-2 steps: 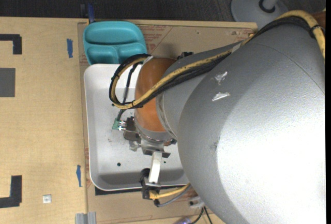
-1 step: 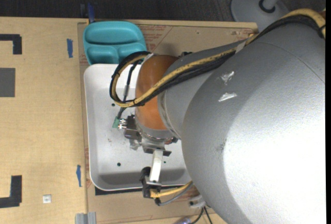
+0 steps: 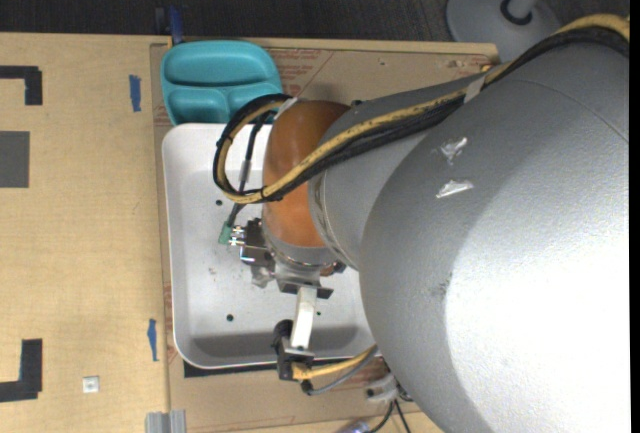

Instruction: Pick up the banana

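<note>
One grey arm (image 3: 480,221) looms closest, reaching in from the right and covering the middle of the frame. Below its orange band (image 3: 295,171) the gripper (image 3: 258,253) hangs low over the white bin (image 3: 195,251), left of centre. From this angle I cannot tell whether it is open or closed, nor whether anything is in it. Where the banana lies I cannot tell either; the arm hides a good part of the bin. Past the bin, in the upper left, a teal tray (image 3: 220,76) sits on the bench (image 3: 80,221).

I'd judge the banana to be light, smooth-skinned and soft enough to bruise. Its curve could let it roll or twist out of a pinch near an end. The best hold looks to be across the thick middle, squeezed gently and square to its length.
</note>
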Robot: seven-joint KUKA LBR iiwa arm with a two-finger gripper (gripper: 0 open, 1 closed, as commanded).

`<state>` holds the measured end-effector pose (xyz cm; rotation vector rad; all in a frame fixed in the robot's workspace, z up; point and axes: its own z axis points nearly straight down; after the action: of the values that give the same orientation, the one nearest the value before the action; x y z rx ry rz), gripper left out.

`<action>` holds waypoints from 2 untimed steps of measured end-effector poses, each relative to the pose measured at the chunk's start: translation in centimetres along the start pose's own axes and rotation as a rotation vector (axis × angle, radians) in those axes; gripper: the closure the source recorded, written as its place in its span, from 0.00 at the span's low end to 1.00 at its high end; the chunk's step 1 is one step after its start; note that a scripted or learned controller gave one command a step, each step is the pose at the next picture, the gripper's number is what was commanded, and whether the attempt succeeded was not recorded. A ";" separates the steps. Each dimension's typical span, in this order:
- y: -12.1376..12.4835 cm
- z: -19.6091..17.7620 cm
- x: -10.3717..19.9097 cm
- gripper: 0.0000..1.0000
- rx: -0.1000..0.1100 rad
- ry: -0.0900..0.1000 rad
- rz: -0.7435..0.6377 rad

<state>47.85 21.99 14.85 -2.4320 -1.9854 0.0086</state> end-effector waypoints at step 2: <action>0.0 6.2 0.6 1.00 -0.006 0.005 -0.387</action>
<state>47.97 22.57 8.69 -2.0052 -2.4161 -0.0044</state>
